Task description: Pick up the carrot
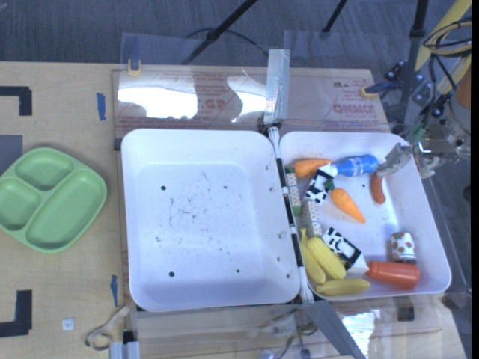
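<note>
lying diagonally, carrot (348, 204) tip points lower-right

Grey metal gripper (395, 160) on a pale wrist block with dark cables.

Bright even light, glare on clear panel (187, 99) (rear), slightly soft focus

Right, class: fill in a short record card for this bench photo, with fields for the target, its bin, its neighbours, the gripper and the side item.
target: carrot, lying tilted
bin: right bin
neighbours: blue bottle, small red sausage, corn cob, banana
other bin: left bin
gripper: gripper at the right bin's far corner, apart from the carrot
side item: green divided plate on the bench, left of both bins
</note>
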`<action>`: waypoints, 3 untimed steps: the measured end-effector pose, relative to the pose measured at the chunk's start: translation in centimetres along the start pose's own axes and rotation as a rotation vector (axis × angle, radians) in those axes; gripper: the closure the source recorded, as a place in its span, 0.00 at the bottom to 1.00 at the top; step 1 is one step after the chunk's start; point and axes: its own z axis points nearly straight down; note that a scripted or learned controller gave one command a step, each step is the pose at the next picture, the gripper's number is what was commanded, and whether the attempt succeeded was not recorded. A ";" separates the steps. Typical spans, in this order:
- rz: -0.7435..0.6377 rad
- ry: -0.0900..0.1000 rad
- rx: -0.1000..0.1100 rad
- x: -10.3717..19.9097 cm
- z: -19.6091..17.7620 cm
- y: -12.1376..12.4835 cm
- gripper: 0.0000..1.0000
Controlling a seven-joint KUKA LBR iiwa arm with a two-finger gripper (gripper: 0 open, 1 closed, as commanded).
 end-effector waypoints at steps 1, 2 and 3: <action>-0.002 0.000 -0.002 4.3 11.7 1.2 0.00; 0.347 0.000 -0.008 7.7 15.3 -3.4 0.00; 0.088 0.001 0.003 5.1 9.9 -9.3 0.00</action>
